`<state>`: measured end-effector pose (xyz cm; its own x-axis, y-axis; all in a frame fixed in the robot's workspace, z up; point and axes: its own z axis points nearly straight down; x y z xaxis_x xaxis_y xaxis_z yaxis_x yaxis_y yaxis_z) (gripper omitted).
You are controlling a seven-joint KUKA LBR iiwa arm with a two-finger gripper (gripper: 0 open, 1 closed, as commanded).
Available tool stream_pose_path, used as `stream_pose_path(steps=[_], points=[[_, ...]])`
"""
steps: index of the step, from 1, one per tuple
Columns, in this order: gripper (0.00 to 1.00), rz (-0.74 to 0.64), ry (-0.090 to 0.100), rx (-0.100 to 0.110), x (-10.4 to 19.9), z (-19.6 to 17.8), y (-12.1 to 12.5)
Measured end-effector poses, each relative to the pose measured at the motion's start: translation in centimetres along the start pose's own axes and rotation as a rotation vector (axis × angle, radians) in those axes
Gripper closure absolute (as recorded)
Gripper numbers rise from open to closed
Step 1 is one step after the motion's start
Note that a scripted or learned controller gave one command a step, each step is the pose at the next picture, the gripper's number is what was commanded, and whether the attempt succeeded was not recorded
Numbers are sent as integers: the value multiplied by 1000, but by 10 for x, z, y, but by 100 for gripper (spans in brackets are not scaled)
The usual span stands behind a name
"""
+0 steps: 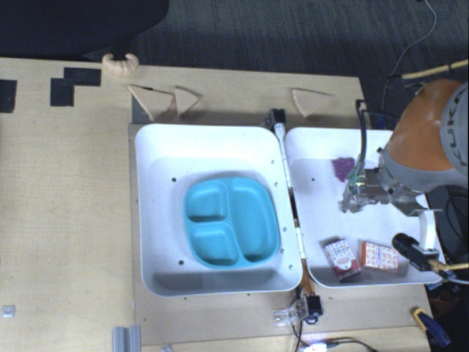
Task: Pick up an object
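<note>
two white bins side by side: left bin (157, 196) with a blue divided tray (231, 220) in its middle, right bin (315, 189) with the pickable things. arm (429, 134) in from the right, over the right bin. gripper (355, 196) low over bare floor near that bin's middle; cannot tell whether clenched or released, nothing visibly gripped or touched. purple scrap (342, 167) just beyond it, toward the far wall. two small boxes near the front wall: a dark red one (341, 259), an orange one (379, 257), close together but apart. likely best to pick one target, the purple scrap being nearest; centre above it, descend straight, close only once astride it. risk of nudging it against the wall or closing on nothing.
</note>
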<state>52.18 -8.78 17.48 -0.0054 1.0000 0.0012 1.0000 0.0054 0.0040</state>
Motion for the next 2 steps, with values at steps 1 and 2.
stream_pose_path(steps=[1, 2], points=[[100, 1, -2, 2, -41, 82, 60], [100, 2, -8, -4, -121, 87, 20]])
